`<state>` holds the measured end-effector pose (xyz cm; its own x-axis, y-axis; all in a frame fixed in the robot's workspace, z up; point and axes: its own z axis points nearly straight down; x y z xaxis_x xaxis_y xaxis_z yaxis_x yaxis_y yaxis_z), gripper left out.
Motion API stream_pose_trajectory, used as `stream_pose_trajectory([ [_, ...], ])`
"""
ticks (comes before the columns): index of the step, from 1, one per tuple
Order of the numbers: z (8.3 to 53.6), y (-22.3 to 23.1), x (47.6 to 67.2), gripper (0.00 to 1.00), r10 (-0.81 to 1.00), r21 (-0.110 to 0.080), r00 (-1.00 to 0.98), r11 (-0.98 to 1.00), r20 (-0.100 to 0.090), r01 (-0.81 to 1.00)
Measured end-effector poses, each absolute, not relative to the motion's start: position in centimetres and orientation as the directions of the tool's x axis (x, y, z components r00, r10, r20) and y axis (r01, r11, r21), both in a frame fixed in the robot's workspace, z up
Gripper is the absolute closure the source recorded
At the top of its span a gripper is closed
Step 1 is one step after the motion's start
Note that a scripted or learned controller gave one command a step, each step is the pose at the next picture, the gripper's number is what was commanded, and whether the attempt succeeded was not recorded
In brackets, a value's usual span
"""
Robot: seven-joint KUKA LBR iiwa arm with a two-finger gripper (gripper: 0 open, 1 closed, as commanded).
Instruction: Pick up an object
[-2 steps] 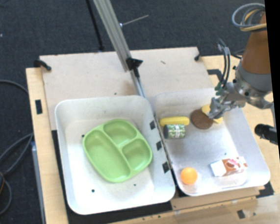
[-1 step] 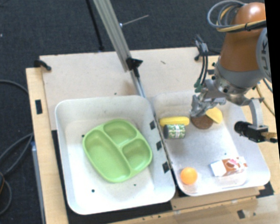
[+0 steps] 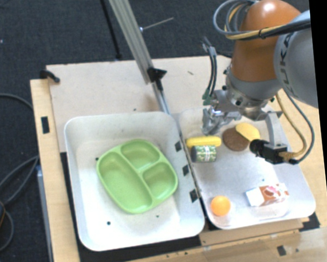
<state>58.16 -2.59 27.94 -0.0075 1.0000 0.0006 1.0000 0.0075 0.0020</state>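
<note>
The gripper [image 3: 213,119] hangs low over the far left corner of the right bin [image 3: 299,198], and the things nearest it are the likeliest pick: a yellow banana-shaped piece [image 3: 204,142] lying flat along the bin's left wall, with a small green-labelled can [image 3: 205,153] on its side touching it on the near side. Both sit just beside the gripper's metal tip, on its near side, with nothing seen between the fingers. Whether those fingers are spread or closed cannot be told from this slant, since the wrist and its cables cover them.

The arm [image 3: 261,37] leans in from the bin's far right edge, which suggests a descent onto that corner cluster rather than onto the items along the near edge.

Further right in the same bin, a brown disc [image 3: 234,140] and a yellow rounded piece [image 3: 247,131] touch each other under the wrist. A black part [image 3: 264,148] on the arm's side overhangs the bin's middle. Near the front left corner lies an orange ball [image 3: 220,206], and near the front right corner a small red-and-white carton [image 3: 267,195], well apart from the gripper.

The left bin [image 3: 77,136] holds a green divided tray [image 3: 137,174], turned at an angle in its middle, its three compartments bare.
</note>
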Motion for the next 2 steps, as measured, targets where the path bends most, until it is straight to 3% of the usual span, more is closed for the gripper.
stream_pose_trajectory([
  [2,26.5,7.7,62.0,1.0,1.0,0.002,-0.008,0.008,0.001,1.0],
])
